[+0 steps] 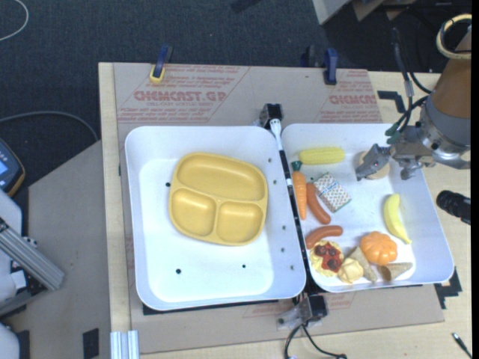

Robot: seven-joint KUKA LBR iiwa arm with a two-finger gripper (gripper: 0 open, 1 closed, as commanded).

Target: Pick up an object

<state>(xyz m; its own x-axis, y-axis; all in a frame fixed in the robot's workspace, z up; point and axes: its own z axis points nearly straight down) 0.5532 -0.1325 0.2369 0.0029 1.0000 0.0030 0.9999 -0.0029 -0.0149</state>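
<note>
Two white bins sit side by side on the counter (224,88). The left bin (142,223) carries a yellow divided plate (218,198) near its middle. The right bin (434,238) holds the toy food.

In the right bin, a corn cob (322,155) lies at 11 o'clock, near the top left corner. Just below it, a carrot (299,193) runs along the left wall, with a sausage (317,204) touching its right side. A patterned packet (332,191) sits just at 1 o'clock from that sausage. A second sausage (324,233) lies at 7 o'clock in the bin, above a small pizza slice (328,256). An orange pumpkin-like piece (379,247) sits at 6 o'clock, with pale bits and a wedge crowded against its lower side. A banana (394,218) lies at 4 o'clock, upright along the bin's length, well apart from the corn.

The arm (453,103) reaches in from 3 o'clock. Its pincer (385,163) hangs over the upper part of the right bin, at 12 o'clock, between the corn and the right wall. A tan piece shows at its tip, but I cannot tell whether the pincer is open, closed, or gripping it.
</note>
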